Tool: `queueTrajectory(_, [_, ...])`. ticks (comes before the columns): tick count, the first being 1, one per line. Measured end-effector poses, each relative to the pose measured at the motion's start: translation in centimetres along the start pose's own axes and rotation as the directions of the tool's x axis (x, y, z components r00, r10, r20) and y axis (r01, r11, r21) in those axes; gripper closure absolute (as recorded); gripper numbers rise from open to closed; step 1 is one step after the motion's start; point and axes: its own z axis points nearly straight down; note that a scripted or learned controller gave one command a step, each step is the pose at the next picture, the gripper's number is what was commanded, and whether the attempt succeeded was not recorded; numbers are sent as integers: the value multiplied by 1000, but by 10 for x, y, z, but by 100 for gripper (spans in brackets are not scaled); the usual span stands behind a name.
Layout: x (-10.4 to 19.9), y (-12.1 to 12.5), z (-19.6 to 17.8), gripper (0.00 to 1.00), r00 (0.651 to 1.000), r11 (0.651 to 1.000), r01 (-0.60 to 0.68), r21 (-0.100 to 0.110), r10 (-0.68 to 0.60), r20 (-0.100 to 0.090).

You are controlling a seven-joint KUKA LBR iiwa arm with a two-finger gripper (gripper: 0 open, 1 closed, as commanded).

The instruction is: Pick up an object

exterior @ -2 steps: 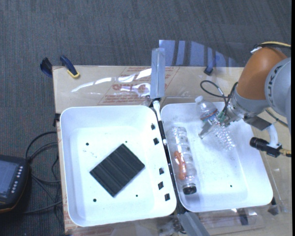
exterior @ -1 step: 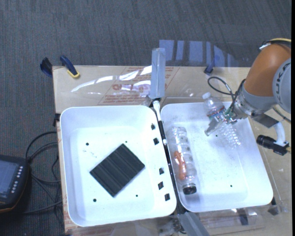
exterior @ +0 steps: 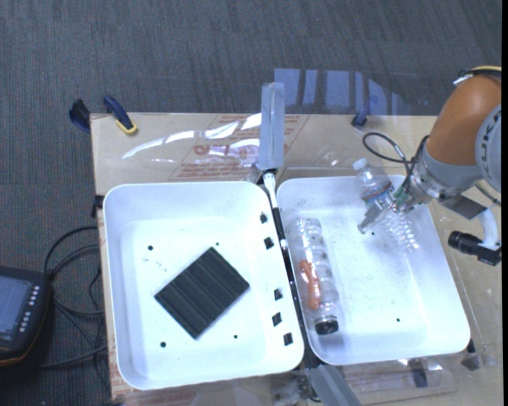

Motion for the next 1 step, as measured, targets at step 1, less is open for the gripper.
queueTrajectory(1, [0, 0, -14, 0, 1000, 1000, 30, 1, -30, 1])
